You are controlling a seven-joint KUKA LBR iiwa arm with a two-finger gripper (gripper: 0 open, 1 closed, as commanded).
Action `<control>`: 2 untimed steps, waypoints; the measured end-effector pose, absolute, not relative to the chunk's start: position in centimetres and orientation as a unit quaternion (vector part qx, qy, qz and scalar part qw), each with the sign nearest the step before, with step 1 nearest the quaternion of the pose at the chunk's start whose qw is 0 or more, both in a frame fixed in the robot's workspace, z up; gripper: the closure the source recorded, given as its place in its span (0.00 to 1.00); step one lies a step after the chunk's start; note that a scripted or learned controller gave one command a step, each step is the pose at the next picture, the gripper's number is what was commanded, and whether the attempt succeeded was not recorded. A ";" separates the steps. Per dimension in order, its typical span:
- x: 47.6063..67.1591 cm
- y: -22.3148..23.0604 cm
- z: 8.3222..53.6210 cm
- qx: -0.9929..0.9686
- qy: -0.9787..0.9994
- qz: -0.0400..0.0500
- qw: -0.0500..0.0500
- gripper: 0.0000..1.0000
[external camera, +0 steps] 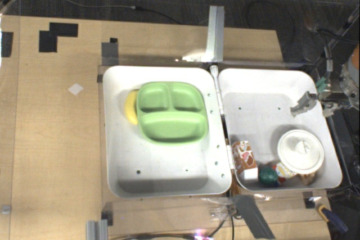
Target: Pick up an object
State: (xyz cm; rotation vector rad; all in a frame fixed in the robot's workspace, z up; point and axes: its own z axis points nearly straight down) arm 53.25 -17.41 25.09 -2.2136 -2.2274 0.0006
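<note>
Robot body, as seen at the right edge of the camera view:

- Gripper (306, 102): grey metal, small and angular, with a lighter grey tip; fingers too small to tell apart
- Behind it a pale grey to silver bar-like section, with a small teal-green spot at its joint with the gripper
- Thin dark cables loop above and around this section; count unclear
- A sliver of orange at the frame edge, above the wrist hardware
- Wrist housing beyond that looks grey-white, mostly cut off by the frame
- Screws and markings: not resolvable
</note>
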 end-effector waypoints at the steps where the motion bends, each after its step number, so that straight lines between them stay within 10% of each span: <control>1: 49.6 -20.6 23.4 -0.707 -0.707 0.000 0.000 0.00; 2: 49.6 -20.5 23.4 -0.707 -0.707 0.000 0.000 0.00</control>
